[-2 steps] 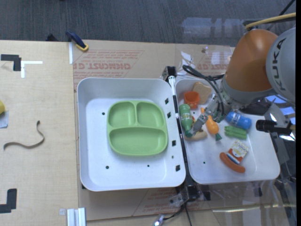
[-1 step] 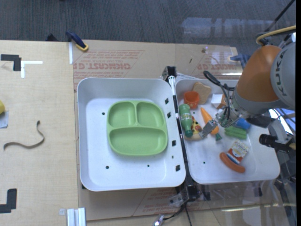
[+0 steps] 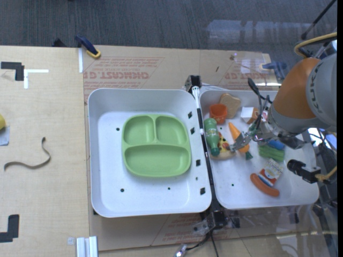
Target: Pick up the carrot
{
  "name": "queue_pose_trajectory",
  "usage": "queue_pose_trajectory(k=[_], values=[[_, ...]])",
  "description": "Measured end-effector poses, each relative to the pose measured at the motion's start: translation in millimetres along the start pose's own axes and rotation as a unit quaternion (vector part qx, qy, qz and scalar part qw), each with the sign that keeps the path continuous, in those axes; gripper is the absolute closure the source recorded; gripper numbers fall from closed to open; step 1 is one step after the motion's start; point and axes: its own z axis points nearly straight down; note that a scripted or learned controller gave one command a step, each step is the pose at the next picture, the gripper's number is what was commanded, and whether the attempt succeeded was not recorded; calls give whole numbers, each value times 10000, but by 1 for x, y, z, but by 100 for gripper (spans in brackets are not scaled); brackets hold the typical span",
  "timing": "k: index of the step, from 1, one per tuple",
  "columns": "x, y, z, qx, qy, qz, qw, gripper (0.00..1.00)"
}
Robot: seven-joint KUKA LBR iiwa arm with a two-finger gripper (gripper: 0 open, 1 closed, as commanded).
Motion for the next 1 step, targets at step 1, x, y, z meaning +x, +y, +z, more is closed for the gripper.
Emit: queue_pose_trajectory(k=[1], values=[[1, 1, -10, -4, 1, -22, 10000, 100]])
